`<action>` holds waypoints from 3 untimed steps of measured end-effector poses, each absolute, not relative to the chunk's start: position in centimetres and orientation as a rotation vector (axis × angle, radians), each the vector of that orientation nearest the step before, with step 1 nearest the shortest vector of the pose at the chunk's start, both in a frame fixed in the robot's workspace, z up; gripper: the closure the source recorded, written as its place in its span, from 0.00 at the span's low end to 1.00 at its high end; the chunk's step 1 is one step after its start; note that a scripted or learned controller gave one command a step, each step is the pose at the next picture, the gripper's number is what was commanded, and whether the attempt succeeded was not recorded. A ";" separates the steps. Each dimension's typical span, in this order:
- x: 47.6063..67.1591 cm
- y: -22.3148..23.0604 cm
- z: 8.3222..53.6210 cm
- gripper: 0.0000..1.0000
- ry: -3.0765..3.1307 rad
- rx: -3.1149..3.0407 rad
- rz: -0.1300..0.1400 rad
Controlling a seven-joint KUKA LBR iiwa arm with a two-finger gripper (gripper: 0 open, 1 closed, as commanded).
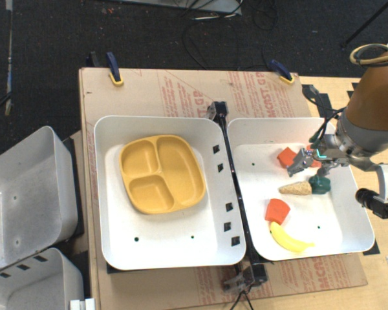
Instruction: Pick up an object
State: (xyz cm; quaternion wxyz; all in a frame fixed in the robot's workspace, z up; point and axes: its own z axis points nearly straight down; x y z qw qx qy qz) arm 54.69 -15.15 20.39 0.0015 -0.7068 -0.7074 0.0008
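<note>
Honestly, I cannot tell how the gripper (308, 161) is set as it hangs over the right bin (355, 234), just beside the orange block (286, 157). It should centre over one object, clear of the teal piece (321, 185) and beige cone (296, 188).

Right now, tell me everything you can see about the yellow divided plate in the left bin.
The yellow divided plate is a rounded-square tray, apparently matte plastic, with three compartments: one long one on the right side of the view and two smaller ones on the left. It lies flat and right side up, turned slightly askew, on the floor of the left bin, toward the far side. Nothing lies in it or touches it apart from the bin floor.
</note>
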 end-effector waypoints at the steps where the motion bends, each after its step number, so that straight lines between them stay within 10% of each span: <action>1: 54.8 -15.2 20.5 0.00 -2.222 -2.220 0.001; 3: 55.7 -14.6 9.9 0.00 -2.232 -2.233 -0.009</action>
